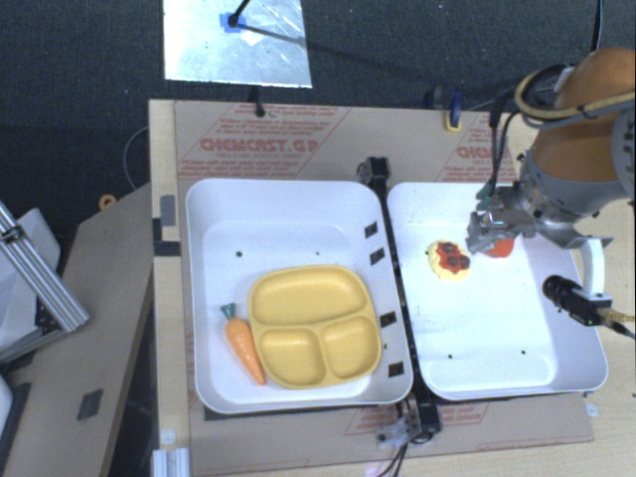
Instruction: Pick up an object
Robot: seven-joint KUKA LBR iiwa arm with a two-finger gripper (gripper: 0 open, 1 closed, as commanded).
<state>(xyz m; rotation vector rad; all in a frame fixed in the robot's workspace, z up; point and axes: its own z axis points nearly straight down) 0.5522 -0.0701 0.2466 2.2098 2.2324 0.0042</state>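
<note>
**Grey arm, orange band**

The arm (581,157) is rounded and grey, with a broad, glossy orange band (596,82) wrapped above the wrist. Black cables (527,92) loop beside the band. The gripper (489,235) is a blocky unit of dull grey metal at the wrist's end.

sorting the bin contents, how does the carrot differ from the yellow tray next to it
The carrot is orange with a green top, while the yellow tray is plain yellow. The carrot is slim and tapered; the tray is broad, with three compartments. Both lie flat in the left bin, side by side.
</note>
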